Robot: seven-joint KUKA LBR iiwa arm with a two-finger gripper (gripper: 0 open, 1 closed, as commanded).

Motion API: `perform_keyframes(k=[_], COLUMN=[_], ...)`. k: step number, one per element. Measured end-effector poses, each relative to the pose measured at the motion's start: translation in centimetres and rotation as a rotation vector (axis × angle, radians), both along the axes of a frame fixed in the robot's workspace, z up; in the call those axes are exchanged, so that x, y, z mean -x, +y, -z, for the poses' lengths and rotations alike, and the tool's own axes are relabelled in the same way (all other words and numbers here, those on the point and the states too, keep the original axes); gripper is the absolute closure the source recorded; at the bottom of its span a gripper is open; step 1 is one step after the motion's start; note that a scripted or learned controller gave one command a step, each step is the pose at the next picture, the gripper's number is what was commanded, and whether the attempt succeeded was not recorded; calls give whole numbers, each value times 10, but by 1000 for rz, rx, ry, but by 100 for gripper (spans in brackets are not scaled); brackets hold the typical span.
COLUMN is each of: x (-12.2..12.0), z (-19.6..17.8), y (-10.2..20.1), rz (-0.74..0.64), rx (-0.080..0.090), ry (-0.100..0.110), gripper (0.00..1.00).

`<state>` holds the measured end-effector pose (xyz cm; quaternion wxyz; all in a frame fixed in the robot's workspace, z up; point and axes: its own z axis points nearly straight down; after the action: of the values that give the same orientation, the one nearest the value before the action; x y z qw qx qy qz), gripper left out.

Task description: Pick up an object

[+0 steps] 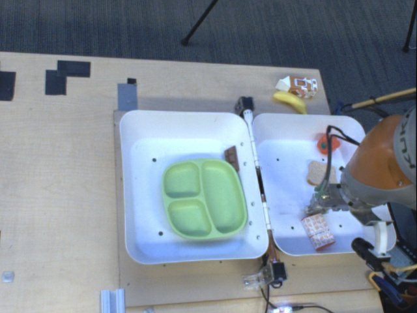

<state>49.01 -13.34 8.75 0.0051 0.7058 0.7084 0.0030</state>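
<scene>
Two white bins sit side by side on the worktop [65,175]. The left bin [140,175] has one green plate [203,199] with three parts, and one small brown bit [230,154] lies just past the plate's top right corner, near the wall between the bins. The right bin [287,142] has three things in it: one orange thing [324,143] near the far side, one tan block [317,171] in the middle, and one box [318,231] with a red and white pattern near the front edge. Behind the right bin, on the worktop, lie one banana [290,101] and one small packet [300,85]. The arm [384,162] comes in from the right, and its hand [320,204] hangs low over the right bin, between the tan block and the box. I cannot tell how the hand is set, because the arm hides it. The box looks like the nearest thing to pick up. It lies just in front of the hand, toward the front edge, very close. Its long side runs from the hand toward the front right, a bit tilted. The tan block is just behind the hand.
</scene>
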Motion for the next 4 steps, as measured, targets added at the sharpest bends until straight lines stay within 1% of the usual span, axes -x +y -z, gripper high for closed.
perform_keyframes(k=[1, 2, 3, 4], x=[0, 0, 0, 1], z=[0, 0, 0, 0], y=[31, 46, 47, -41], rz=[2, 2, 3, 1], rx=[3, 5, 4, 2], ry=[-2, -3, -3, 2], gripper=[100, 100, 100, 100])
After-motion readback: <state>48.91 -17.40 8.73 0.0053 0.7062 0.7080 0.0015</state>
